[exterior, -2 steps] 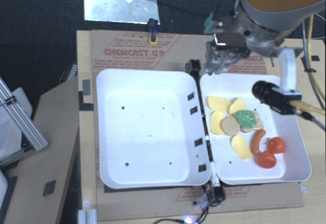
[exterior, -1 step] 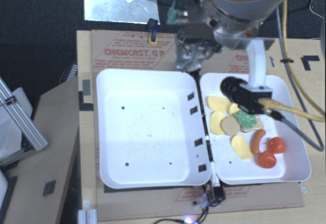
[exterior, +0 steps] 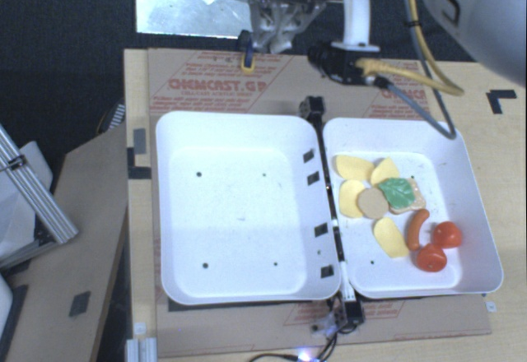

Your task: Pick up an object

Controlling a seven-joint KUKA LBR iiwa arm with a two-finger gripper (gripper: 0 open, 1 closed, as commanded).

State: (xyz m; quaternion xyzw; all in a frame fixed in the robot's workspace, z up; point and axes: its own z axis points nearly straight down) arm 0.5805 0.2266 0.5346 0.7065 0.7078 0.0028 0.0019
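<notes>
Tool above; sausage steeply diagonal.

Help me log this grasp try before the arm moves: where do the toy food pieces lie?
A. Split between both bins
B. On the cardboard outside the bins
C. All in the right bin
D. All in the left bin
C: the yellow slices, the green-topped piece, the sausage and the two tomatoes all lie inside the right bin.

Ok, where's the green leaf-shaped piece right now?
In the camera view, the green leaf piece is in the right bin, resting on a tan slice, between a round beige disc and the sausage.
</notes>
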